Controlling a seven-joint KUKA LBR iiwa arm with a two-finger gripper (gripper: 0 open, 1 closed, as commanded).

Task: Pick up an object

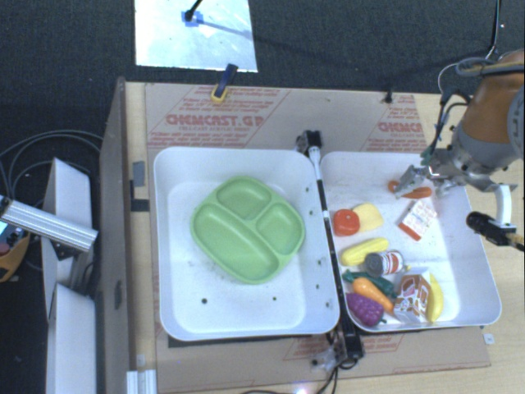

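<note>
My gripper (426,183) hangs over the back of the right bin (467,257), its two fingers spread apart and open. A small orange piece (416,193) lies on the bin floor right under the gap between them; nothing is lifted. Just in front of it lies a white and red packet (418,218). Farther left are a red tomato (347,221) and a yellow block (368,216).
The right bin's front holds a yellow corn-like piece (365,251), a small can (384,263), a carrot (373,286), purple grapes (367,307), a carton (413,295) and a banana (434,296). A green divided plate (248,229) fills the left bin (176,302).
</note>
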